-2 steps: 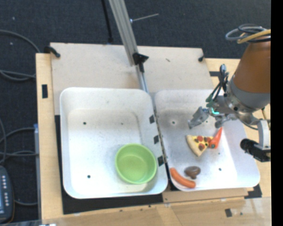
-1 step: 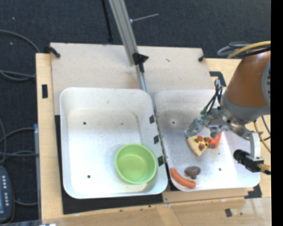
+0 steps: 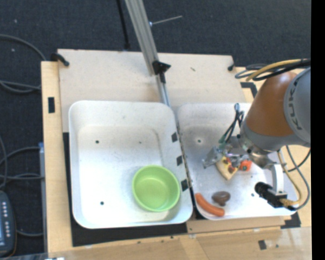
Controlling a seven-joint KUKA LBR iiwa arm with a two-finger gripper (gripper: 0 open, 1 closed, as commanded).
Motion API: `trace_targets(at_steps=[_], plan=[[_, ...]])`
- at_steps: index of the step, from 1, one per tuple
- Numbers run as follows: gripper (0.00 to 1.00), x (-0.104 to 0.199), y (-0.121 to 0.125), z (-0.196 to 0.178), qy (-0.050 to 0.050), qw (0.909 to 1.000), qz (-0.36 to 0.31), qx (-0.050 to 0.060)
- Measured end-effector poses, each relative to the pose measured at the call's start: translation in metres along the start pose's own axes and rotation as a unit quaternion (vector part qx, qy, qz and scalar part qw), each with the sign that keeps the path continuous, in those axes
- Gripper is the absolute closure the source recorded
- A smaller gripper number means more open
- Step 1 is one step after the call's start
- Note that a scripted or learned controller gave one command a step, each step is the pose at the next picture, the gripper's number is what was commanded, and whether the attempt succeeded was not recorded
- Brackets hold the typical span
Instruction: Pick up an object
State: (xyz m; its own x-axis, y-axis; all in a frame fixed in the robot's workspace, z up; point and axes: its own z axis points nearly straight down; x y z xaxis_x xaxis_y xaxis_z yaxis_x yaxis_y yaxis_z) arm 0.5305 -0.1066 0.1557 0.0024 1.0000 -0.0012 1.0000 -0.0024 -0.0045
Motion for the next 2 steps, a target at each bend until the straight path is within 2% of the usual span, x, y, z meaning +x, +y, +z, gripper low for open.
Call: trace_targets(at_steps=[1,2], plan=[[0.00,-0.003,0.002,0.050,-0.003,1.0000,0.000,-0.005],[1.00,-0.003,0.004,0.035,-0.001,1.0000,0.002,-0.009]])
